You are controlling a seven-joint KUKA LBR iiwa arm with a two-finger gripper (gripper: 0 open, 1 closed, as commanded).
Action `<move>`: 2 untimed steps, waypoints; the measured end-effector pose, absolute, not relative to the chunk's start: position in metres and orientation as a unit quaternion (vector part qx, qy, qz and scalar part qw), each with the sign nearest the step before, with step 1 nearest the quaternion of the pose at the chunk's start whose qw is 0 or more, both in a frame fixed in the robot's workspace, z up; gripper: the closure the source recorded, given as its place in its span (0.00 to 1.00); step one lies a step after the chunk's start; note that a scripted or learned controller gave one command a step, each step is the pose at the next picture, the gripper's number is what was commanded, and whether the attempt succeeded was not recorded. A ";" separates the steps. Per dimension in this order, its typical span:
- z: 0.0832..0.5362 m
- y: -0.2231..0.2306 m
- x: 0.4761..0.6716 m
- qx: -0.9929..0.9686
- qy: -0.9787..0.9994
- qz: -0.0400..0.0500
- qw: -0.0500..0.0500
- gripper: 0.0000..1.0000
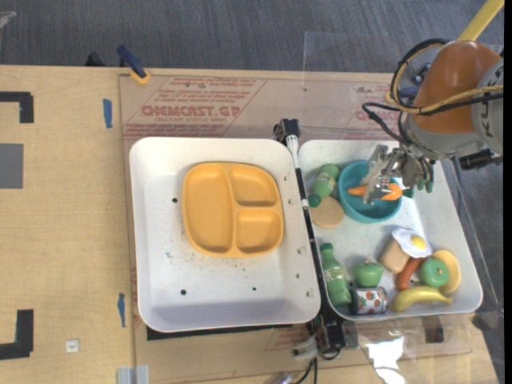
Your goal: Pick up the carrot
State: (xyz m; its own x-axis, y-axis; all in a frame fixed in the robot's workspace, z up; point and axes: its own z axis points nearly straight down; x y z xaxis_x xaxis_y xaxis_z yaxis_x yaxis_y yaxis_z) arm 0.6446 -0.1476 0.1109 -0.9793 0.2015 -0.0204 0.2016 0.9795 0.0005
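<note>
Leftmost, the bench (pixel 64 214) showed bare wood with black tape marks near its left edge and blue tape bits along a cardboard sheet (pixel 208 102) printed in red. On that sheet sat the left bin (pixel 152 294), white and shallow, and an orange tray (pixel 233 209) with three compartments lay in its middle, a little toward the far edge. A black clamp (pixel 286 128) sat at the far end of the seam between the two bins.

Further right, the right bin (pixel 464 238) was crowded. A green bottle (pixel 323 182) lay near its far left corner, with a tan disc (pixel 326 213) just beside it. A second green bottle (pixel 334 276) lay along the left wall toward the near edge, with a green apple (pixel 369 274) and a small can (pixel 370 300) next to it. A teal bowl (pixel 364 198) stood in the far half of the bin, and the carrot (pixel 382 190) rested in it, orange, lying across the bowl's right side. The gripper (pixel 390 178) hung over that bowl with its fingers spread on either side of the carrot, touching or nearly touching it; whether they pinched it could not be told. Toward the near right corner lay a fried egg (pixel 412 243), a bread piece (pixel 394 256), a banana (pixel 420 298) and another green fruit (pixel 434 272).
</note>
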 end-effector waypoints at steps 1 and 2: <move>0.153 -0.198 0.593 0.257 0.966 -0.001 0.004 1.00; 0.099 -0.189 0.553 -0.011 1.000 -0.001 0.007 1.00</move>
